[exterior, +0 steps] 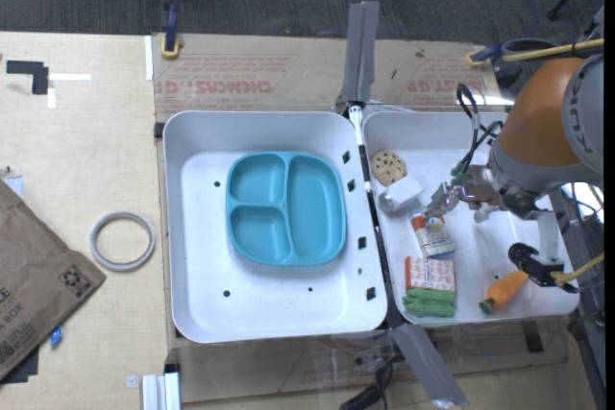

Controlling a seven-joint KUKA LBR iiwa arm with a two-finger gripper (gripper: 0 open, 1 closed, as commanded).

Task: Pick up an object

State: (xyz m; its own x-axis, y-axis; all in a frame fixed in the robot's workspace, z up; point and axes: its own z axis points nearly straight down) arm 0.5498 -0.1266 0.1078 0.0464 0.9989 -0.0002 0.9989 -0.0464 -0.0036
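Note:
My gripper (463, 205) hangs over the middle of the right bin (538, 302), below the grey arm with its orange band (538, 115). It stands open with nothing between its fingers. Just left of it lie a white block (402, 195) and a small bottle with a red and white label (432, 235). A round cookie (388, 166) rests at the bin's back left. Toward the front lie a red and white packet (430, 274), a green item (429, 303) and an orange carrot-shaped toy (504, 289).
The left bin (192, 235) holds a blue divided plate (286, 207). A roll of tape (122, 239) and a brown cardboard box (34, 278) lie on the bench to the left. Cables and a black fitting (534, 261) sit at the right bin's right side.

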